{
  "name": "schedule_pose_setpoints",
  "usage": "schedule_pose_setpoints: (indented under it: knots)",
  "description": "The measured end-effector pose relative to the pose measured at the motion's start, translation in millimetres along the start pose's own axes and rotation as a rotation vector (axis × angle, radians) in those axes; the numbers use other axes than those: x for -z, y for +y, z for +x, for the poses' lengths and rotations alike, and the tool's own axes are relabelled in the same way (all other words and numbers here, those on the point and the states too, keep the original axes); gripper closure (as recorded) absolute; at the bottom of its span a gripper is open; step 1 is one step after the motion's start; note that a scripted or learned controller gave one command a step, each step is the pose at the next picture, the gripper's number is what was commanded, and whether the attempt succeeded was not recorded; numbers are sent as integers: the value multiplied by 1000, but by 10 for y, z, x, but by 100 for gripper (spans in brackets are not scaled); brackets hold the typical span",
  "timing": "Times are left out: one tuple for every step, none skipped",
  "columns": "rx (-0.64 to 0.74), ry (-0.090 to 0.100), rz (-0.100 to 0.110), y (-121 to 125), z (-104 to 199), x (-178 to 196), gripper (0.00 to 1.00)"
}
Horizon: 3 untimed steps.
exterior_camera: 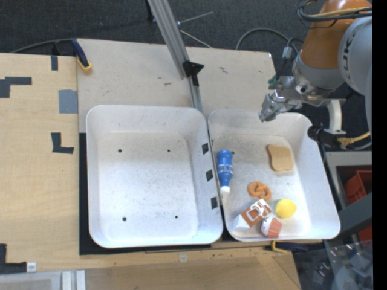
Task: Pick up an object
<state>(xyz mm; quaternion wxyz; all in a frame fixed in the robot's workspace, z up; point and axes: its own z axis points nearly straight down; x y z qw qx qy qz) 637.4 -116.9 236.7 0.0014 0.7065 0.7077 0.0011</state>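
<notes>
Camera view has the gripper [268, 114] (finger state impossible to tell) above the right bin's [314, 162] far rim, so drop squarely over the nearby bread slice [280, 157], clear of the wall.

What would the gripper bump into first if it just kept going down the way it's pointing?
Probably the bare floor of the right bin near its far rim. The gripper points down-left there; the bread slice lies nearer the camera. Depth is unclear.

Right bin [314, 162]: blue bottle [225, 168], bread slice [280, 157], pretzel [259, 190], yellow ball [286, 208], tipped carton [259, 216].
</notes>
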Motion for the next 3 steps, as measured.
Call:
schedule_pose_setpoints:
  knots:
    - [4,2,5,-187,507,81,100]
    - [5,2,7,-418,1082,16,100]
    - [6,2,7,-623,1671,14,100]
